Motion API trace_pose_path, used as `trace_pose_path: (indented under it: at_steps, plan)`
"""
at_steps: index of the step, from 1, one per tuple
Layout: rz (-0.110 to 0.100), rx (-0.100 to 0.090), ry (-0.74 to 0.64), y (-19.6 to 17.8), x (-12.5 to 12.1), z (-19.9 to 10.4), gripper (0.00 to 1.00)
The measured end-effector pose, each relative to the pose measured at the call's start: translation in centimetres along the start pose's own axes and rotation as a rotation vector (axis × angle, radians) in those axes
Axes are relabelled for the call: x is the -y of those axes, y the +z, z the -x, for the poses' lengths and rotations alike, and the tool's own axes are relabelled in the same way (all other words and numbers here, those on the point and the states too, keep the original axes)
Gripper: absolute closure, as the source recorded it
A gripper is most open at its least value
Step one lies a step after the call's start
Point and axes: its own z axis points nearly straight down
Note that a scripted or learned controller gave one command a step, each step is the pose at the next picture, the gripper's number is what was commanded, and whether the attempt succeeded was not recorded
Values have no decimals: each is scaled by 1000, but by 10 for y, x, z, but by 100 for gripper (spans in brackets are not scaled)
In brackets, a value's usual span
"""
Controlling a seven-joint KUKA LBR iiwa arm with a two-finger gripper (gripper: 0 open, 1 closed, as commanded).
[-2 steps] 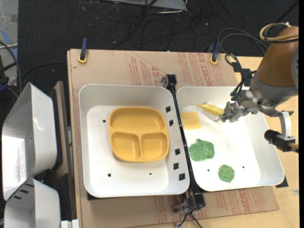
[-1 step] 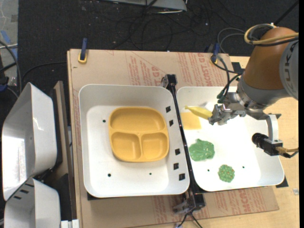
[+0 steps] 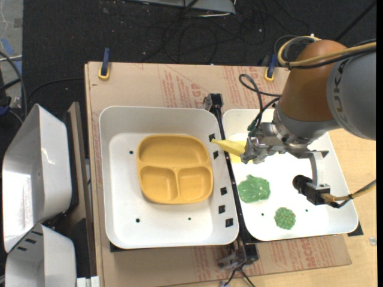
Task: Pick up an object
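The gripper (image 3: 244, 153) was clamped on a yellow object (image 3: 228, 146), which jutted from its fingers just beside the divider (image 3: 226, 160) between the two bins

A flat brown cardboard-faced bench top (image 3: 179, 85) carries everything, printed with faint red lettering along its far and near strips. Two clamps bite its far edge, one at eleven o'clock (image 3: 105, 63) and one at one o'clock (image 3: 270, 70). Directly on the board sit two shallow white bins, side by side and touching along a black divider strip with clips. The left bin (image 3: 116, 178) takes up the nine o'clock half; the right bin (image 3: 335, 217) fills the three o'clock half, partly under the arm.
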Motion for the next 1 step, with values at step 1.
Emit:
trace_pose_path:
  at_steps: [1]
  plan:
    - [0, 1, 1, 7, 8, -50, 100]
